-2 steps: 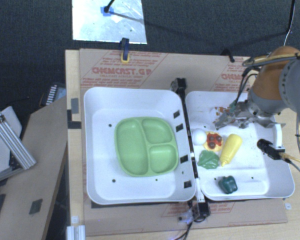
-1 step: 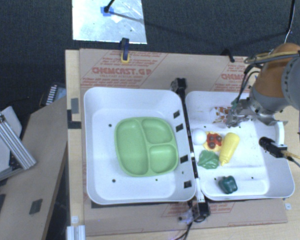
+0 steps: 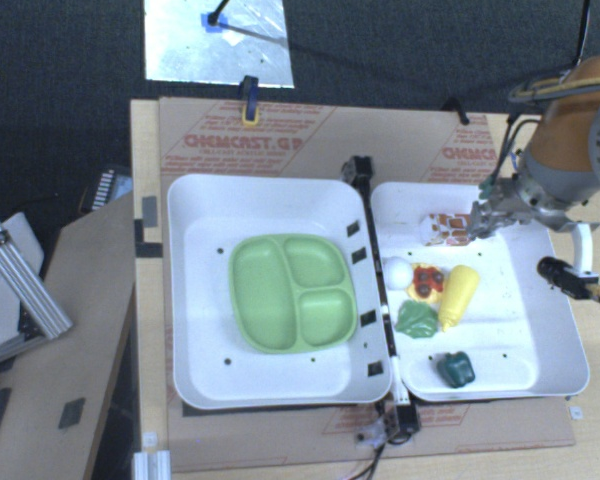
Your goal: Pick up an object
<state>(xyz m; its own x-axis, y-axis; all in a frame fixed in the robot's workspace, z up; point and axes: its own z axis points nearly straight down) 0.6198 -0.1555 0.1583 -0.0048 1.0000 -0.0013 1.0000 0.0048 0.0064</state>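
2 white bins sit side by side on the desk. The left bin carries a green divided plate. The right bin holds the loose things: a small red-and-white packet near the back wall, a white ball by the centre divider, a red and orange toy, a yellow bottle, a light green piece, and a dark green piece toward the front. The tool hangs low over the back of the right bin, just beside the packet's right edge, possibly touching it; whether it is open or closed cannot be told at this angle, and nothing is visibly between its tips. The packet looks the likely target: probably light, flat, somewhat floppy and slick, so best pinched across its short width near the middle. It may slide along the smooth bin floor. The yellow bottle lies nearer the front, well apart from the tool; it looks stiffer and rounder, best grasped across the body.
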